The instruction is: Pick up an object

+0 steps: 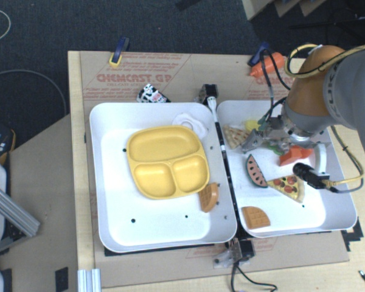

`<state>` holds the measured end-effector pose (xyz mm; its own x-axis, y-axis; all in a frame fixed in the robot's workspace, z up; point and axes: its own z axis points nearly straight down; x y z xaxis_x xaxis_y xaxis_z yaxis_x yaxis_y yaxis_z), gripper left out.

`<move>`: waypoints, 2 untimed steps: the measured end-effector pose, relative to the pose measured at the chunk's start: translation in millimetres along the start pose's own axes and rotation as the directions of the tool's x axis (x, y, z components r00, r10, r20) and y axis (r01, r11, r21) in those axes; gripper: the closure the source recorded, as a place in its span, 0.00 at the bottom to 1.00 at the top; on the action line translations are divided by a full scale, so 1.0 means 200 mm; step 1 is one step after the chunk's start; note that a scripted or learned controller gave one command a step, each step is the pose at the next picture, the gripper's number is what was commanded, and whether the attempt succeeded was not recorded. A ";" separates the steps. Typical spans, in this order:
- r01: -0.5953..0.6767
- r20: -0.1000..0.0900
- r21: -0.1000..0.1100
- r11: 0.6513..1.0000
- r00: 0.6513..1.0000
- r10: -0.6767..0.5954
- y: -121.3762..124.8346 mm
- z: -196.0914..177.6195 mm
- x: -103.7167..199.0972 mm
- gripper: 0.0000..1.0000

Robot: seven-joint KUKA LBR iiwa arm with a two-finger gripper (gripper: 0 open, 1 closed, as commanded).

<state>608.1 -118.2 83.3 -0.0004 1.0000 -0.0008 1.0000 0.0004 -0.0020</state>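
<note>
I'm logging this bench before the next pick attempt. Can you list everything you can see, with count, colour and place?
Bins: two, white, side by side on the bench.
Divided plate: one, yellow, left bin.
Bread piece: one, brown, left bin beside the plate.
Watermelon slice: one, red with dark rind, right bin.
Pizza slice: one, yellow and red, right bin.
Cookie: one, brown, right bin's near edge.
Red toy: one, right bin, under the arm.
Gripper: one, grey, low in the right bin.

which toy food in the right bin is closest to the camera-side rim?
The brown bread piece. It lies alone by the right bin's near rim; the pizza slice and watermelon slice sit farther in.
</note>
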 end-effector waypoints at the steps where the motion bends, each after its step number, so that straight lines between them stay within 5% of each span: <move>1: -0.001 0.003 -0.009 1.000 1.000 0.002 0.01 -0.07 -0.01 1.00; 2: 0.002 0.001 -0.010 1.000 1.000 -0.002 0.06 -0.35 0.03 1.00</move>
<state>619.6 -111.9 152.5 -0.0019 1.0000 -0.0015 1.0000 0.0019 0.0077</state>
